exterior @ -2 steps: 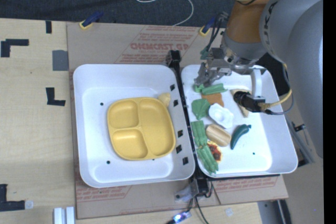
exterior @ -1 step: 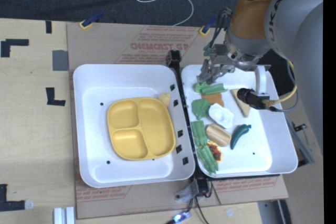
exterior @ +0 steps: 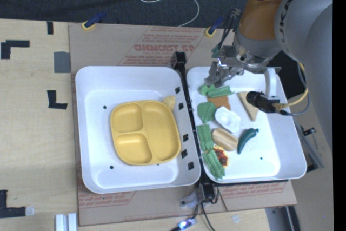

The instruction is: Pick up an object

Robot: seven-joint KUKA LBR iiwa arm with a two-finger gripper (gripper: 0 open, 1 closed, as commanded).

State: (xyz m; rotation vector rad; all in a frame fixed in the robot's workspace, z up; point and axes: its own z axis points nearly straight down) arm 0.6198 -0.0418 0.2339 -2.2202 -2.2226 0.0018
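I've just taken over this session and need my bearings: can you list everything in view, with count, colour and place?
Shallow plastic bins: 2, white, side by side on the bench.
Divided plastic plate: 1, yellow, three compartments, in the left bin.
Small pale piece: 1, pale yellow, at the plate's upper right edge; kind unclear.
Green toy pieces: several, green, along the right bin's left side, under the gripper and lower down.
Orange slab: 1, orange-brown, upper part of the right bin.
White lump: 1, white, middle of the right bin.
Hot-dog toy: 1, tan, below the white lump.
Pepper-shaped toy: 1, dark green, right of the hot-dog toy.
Tan wedge: 1, right bin, upper right.
Cable: 1, white, on the dark floor.
Gripper: 1, over the right bin's upper left.
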